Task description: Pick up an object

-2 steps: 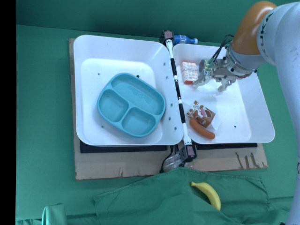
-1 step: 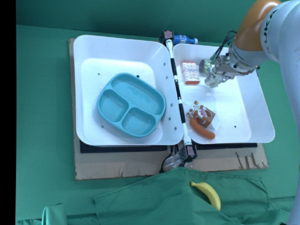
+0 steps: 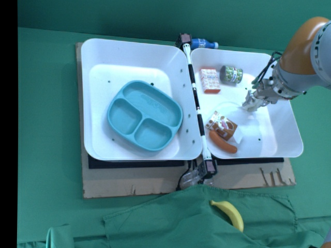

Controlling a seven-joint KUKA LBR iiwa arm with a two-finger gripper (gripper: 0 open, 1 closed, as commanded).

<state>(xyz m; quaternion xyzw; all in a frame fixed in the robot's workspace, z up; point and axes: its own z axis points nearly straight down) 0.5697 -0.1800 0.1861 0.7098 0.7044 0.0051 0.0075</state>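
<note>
Where your arm enters at the frame's right, the gripper (image 3: 252, 103) hangs over the right bin (image 3: 279, 133); I cannot tell its state. Your pickable items lie left of it: sausage (image 3: 223, 142), snack packet (image 3: 221, 124), red-white box (image 3: 210, 80), jar (image 3: 231, 74). Blue tray (image 3: 145, 115) occupies the left bin (image 3: 98, 61).

Slanted overhead view of both bins (image 3: 289, 138)

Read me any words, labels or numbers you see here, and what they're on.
Nothing is legible.
Red-and-white box: print too small to read.
Jar: label blurred.
Brown packet: print blurred.
Blue bottle: no legible label.
Blue tray: faint embossing, unreadable.
</note>
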